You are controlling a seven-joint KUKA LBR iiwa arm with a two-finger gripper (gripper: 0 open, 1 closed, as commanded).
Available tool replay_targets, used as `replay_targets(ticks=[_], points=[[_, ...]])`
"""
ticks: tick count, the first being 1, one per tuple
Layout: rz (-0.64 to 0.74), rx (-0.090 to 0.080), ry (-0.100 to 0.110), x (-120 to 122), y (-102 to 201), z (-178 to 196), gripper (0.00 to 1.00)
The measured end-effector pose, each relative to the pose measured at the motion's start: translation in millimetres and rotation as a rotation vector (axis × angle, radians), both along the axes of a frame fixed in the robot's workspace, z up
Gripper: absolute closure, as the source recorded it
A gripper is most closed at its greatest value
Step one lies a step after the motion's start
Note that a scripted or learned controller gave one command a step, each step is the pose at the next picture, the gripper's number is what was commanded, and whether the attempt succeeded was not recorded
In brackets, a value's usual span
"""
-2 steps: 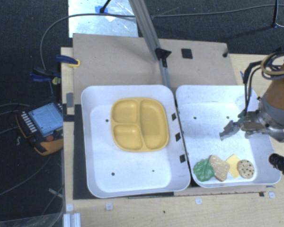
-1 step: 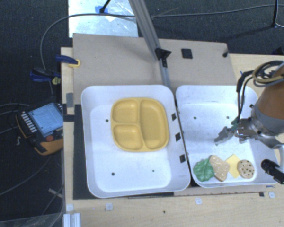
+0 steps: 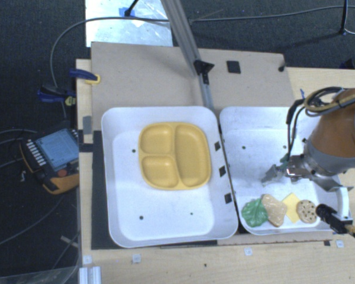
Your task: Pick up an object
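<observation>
Arm: reaches in from the right, gripper (image 3: 276, 173) low over the right bin (image 3: 248, 129), pointing toward the bin's middle.
Jaws: slightly parted as far as I can judge, nothing between them.
Food pieces: clustered along the right bin's near edge (probably just where they were dropped) – green leaf (image 3: 255, 212), tan slice (image 3: 274, 209), yellow wedge (image 3: 291, 205), speckled cookie (image 3: 306, 210), touching or overlapping.
Candidate look: flat, small, toy-like; thin edges look awkward to pinch.
Left bin (image 3: 124, 218): holds a yellow divided plate (image 3: 174, 155), well apart from the arm.
</observation>
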State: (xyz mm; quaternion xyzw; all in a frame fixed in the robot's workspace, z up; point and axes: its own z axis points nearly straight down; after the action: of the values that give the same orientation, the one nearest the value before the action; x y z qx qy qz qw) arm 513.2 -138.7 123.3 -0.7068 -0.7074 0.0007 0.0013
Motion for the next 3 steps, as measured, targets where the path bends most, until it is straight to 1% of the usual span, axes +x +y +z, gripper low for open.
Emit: replay_targets(ticks=[1, 3], points=[[0.001, -0.001, -0.005, 1.4, -0.2, 13.2, 1.0], [0.004, -0.003, -0.01, 9.5, -5.5, 109.3, 1.0]])
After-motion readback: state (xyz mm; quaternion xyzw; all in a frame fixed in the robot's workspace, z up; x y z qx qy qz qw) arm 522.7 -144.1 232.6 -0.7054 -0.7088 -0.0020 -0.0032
